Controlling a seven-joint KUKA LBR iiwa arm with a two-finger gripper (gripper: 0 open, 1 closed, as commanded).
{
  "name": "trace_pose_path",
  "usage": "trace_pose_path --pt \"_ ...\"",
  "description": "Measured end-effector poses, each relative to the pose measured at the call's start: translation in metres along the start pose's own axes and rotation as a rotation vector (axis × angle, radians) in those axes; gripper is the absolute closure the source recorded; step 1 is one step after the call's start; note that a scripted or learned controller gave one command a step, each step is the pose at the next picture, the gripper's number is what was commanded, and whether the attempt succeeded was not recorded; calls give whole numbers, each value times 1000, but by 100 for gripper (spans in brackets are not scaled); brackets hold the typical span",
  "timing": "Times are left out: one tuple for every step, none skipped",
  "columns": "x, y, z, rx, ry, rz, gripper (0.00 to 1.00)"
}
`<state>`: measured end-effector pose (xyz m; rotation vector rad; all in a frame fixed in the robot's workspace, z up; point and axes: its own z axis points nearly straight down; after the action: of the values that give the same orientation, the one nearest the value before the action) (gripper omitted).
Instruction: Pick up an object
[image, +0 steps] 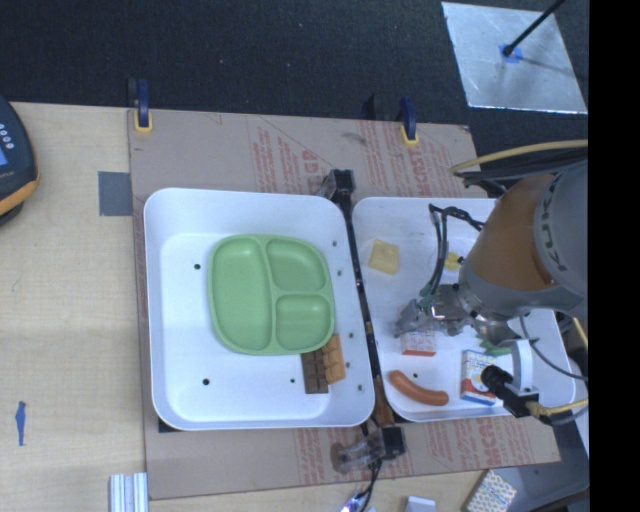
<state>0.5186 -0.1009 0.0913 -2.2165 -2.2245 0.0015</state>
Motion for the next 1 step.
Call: trace_pose_path --pt "6 -21 0 5 1 -1 0"
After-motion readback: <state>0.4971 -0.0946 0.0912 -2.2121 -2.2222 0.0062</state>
